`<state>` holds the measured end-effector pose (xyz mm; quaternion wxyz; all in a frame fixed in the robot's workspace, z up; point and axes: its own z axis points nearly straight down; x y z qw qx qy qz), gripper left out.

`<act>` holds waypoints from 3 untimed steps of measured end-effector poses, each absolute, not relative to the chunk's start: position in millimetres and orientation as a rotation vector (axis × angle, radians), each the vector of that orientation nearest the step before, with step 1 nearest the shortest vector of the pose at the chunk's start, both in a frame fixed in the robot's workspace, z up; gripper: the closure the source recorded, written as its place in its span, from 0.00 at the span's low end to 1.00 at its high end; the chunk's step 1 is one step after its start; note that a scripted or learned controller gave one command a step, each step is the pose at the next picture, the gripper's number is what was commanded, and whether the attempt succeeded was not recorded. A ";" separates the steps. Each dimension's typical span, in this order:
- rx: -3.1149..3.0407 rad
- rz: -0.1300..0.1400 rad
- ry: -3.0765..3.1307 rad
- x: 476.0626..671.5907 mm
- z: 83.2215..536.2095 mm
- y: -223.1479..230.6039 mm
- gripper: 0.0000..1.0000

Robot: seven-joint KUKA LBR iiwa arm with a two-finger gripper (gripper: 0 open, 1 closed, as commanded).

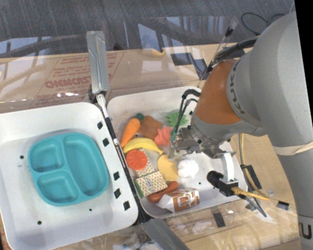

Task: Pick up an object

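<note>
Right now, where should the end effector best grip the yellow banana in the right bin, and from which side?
Probably the middle of the curved yellow plastic banana, from straight above, fingers closing across its narrow width. It lies flat, and its long axis runs left to right. The orange carrot above it and the round orange slice below it leave little room.

Bins: two white bins on the bench, the left bin (9, 190) and the right bin (141, 103).

Contents of the left bin: one teal tray (68, 168) with three compartments.

Contents of the right bin, each one in number:
- carrot (130, 130)
- banana (140, 145)
- orange round piece (138, 160)
- patterned block (151, 183)
- sausage (163, 192)
- brown-and-white carton (181, 201)
- white ball (187, 169)
- green leafy piece (174, 117)

Further items near the carrot are too hidden to count.
</note>
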<state>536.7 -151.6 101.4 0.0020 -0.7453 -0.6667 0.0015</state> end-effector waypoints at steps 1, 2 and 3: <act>-2.338 0.005 -2.093 536.6 101.3 -151.6 0.00; -2.276 0.002 -2.161 547.2 91.1 -136.6 0.00; -2.275 0.002 -2.164 547.8 101.5 -137.0 1.00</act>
